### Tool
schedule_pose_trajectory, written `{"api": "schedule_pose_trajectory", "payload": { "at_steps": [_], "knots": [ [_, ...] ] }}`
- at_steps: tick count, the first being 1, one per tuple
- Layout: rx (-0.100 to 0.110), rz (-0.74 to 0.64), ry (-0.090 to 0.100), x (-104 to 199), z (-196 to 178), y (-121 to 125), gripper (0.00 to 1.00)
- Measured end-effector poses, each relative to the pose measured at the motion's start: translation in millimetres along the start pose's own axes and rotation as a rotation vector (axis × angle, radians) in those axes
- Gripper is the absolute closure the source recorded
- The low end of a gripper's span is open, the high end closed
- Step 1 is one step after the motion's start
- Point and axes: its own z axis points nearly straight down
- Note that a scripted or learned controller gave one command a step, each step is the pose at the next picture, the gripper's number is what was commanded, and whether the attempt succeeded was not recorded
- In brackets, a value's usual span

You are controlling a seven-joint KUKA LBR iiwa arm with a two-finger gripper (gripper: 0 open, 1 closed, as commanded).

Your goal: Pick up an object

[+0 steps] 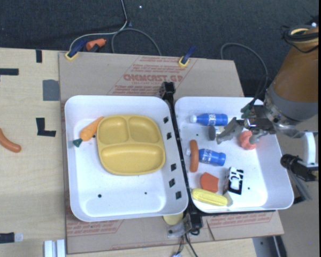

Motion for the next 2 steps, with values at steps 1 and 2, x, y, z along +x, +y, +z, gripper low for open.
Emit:
{"api": "schedule_pose_trajectory", "payload": {
  "at_steps": [1,2],
  "knots": [
    [0.005,-0.003,0.001,20.1,106.4,80.9,0.0],
    [0.01,0.003,0.001,-1.7,172.4,56.9,0.0]
  ]
}}
